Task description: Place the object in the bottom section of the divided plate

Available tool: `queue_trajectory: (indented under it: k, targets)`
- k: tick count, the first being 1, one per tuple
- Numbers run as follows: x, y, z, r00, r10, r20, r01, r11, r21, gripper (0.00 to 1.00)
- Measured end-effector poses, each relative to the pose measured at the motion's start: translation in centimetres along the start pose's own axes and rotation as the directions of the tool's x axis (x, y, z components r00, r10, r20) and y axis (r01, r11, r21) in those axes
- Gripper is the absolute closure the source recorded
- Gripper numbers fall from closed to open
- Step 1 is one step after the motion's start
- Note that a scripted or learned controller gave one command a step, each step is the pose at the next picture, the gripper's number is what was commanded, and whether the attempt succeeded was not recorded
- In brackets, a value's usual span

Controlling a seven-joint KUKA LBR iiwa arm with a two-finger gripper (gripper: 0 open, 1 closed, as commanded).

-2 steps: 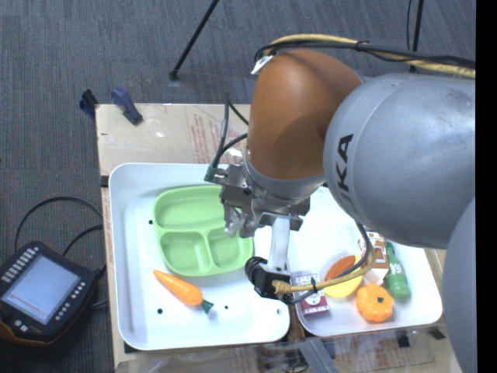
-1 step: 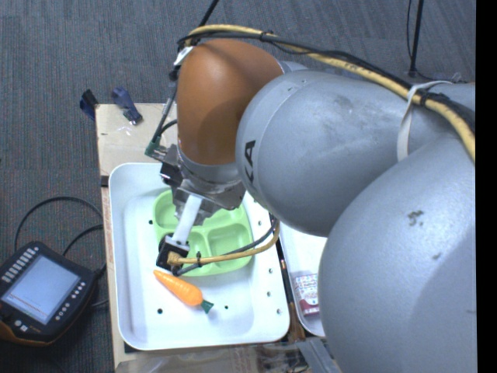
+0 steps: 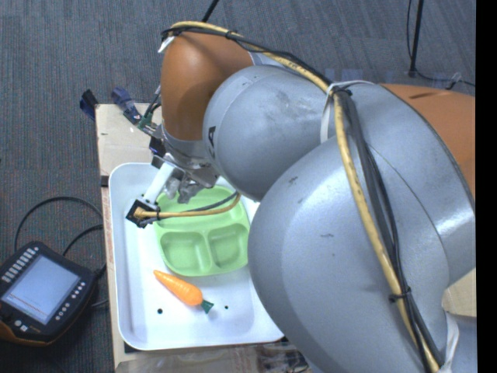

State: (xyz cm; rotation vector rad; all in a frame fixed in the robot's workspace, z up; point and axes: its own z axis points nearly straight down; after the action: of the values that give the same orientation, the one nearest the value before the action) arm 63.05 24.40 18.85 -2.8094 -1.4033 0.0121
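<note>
An orange toy carrot [image 3: 180, 288] with a green stem end lies on the floor of the white bin [image 3: 130, 301], just below the green divided plate [image 3: 203, 239]. The plate sits in the middle of that bin, with two small sections on its near side and a larger one on its far side, partly hidden by the arm. My gripper [image 3: 165, 194] hangs over the plate's upper left rim, well above the carrot and apart from it. A yellow cable runs from it across the plate's far section.
The grey arm [image 3: 334, 208] with its orange band covers the right half of the view and the second bin. A teach pendant [image 3: 39, 290] lies on the carpet at the left. The bench edge [image 3: 116, 134] shows behind the bin.
</note>
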Motion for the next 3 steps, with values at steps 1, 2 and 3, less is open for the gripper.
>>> queue_trajectory:
  k: [1, 2, 3]
  targets:
    - [-1.2, -1.3, 7.7, 0.970, 0.242, -0.015, -0.242, 0.970, -0.005, 1.00]
    - [0.5, 0.7, 10.0, 0.933, 0.360, -0.008, -0.360, 0.933, 0.002, 1.00]
    - [-0.3, 0.4, 7.1, 0.746, 0.666, -0.003, -0.666, 0.746, 0.002, 1.00]
